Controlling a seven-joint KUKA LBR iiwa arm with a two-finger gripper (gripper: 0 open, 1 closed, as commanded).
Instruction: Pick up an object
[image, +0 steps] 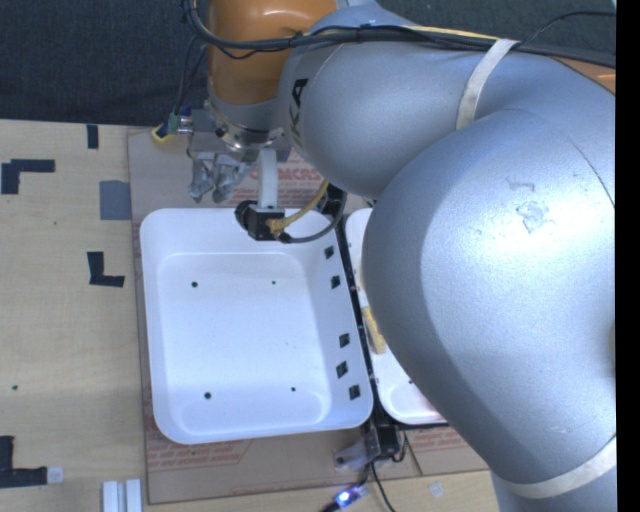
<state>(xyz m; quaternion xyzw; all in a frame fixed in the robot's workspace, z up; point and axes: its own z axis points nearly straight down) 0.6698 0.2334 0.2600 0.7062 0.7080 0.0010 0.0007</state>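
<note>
Gripper (213, 183) metallic grey, above smooth rounded white bin (170, 330) rim

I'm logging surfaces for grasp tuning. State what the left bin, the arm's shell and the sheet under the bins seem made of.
Left bin: likely moulded plastic, smooth white with rounded corners and a soft sheen.
Arm's shell: grey, satin, painted metal or plastic; highlights are soft and leave it open.
Sheet: probably cardboard, matte brown with red print.

The big grey arm (480, 250) sweeps across the right bin (400, 400), its gripper (215, 183) hanging just past the far rim of the left bin (240, 330), over the brown cardboard (160, 165)
</note>
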